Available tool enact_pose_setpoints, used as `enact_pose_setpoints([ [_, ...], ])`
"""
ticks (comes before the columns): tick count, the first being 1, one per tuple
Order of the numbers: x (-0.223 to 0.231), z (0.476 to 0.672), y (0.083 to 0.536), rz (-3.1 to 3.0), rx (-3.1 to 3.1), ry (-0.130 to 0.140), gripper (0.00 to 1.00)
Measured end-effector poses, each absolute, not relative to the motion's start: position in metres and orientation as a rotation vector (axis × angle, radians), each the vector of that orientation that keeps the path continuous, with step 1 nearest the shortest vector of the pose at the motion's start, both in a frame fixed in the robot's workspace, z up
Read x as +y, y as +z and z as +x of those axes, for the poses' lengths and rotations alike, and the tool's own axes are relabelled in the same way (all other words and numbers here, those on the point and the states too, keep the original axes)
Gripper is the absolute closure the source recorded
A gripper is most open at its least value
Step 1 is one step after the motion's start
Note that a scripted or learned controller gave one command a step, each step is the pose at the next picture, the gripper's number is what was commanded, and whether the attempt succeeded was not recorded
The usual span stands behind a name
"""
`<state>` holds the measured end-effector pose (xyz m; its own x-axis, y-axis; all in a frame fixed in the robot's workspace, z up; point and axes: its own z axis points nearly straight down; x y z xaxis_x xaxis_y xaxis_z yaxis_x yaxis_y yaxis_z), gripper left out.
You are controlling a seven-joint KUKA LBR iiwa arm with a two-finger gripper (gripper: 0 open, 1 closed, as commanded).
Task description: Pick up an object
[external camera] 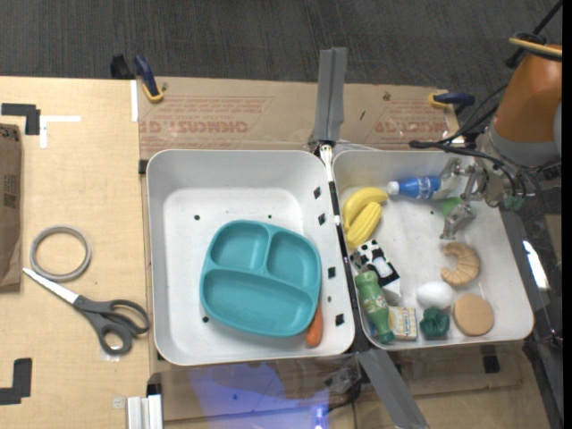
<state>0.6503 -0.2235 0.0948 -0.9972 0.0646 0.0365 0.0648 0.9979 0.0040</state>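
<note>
Grey arm [523, 141] with a broad orange band (glossy, rounded), black cables looping beside it, and a metallic silver pincer [456, 222].

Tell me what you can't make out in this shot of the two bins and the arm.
- Gripper, camera view: too small and cluttered to tell whether it is open or shut.
- Carrot: mostly hidden under the teal divided plate.
- Small carton: its label is too small to read.
- Arm: cut off by the right edge.
</note>
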Motion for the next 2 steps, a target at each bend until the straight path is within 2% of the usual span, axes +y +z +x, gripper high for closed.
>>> enact_pose_setpoints([
  [1, -0.201, 0.645, 0.089, -0.196, -3.114, 0.006, 0.0],
  [2, -0.178, 0.634, 0.091, -0.163, -3.133, 0.002, 0.0],
])
